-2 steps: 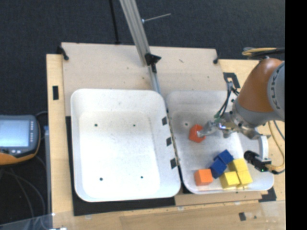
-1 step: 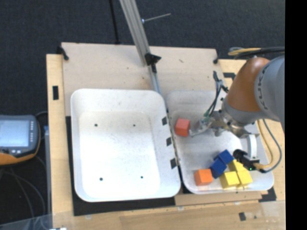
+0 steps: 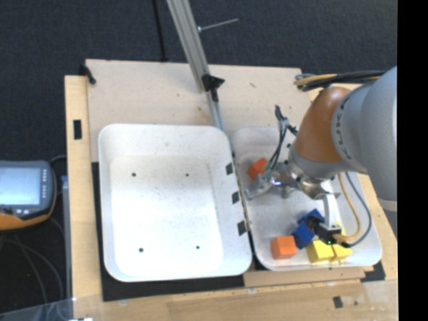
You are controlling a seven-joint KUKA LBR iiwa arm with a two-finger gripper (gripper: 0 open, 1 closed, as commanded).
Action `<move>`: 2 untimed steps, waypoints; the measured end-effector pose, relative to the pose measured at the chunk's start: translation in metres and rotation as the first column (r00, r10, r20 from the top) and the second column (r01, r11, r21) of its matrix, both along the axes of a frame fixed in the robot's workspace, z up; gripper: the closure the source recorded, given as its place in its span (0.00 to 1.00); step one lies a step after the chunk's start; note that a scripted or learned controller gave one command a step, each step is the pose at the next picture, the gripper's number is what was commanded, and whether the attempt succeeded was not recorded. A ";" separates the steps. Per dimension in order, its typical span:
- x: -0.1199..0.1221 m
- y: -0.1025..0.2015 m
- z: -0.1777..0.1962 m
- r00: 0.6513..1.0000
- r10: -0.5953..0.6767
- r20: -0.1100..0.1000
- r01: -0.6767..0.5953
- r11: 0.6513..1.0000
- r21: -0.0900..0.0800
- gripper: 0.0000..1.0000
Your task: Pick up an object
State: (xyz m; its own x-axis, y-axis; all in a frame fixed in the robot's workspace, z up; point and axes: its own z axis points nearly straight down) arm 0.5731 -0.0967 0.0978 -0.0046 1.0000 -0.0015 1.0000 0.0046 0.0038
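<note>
My gripper [image 3: 262, 183] hangs low over the left part of the right bin [image 3: 267, 209], at the end of the grey arm with its orange band [image 3: 319, 134]. A small orange-red object [image 3: 257, 168] lies right beside the gripper's upper side, touching or nearly touching it. I cannot tell whether it is gripped. Near the bin's front edge sit an orange block [image 3: 283, 247], a blue block [image 3: 306, 229] and a yellow block [image 3: 324, 251], close together and apart from the gripper.
The left bin [image 3: 107, 146] lies beside the right one, divided from it by a narrow gap. A slanted metal pole [image 3: 190, 39] rises from behind the bins. Cables [image 3: 358, 219] loop off the wrist over the right bin's right side.
</note>
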 end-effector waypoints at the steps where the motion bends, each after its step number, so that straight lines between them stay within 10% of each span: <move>1: 0.091 -0.076 0.068 1.000 -0.002 0.011 0.002 1.000 -0.005 0.00; 2: 0.079 -0.056 0.028 1.000 0.002 0.020 -0.002 1.000 -0.005 0.00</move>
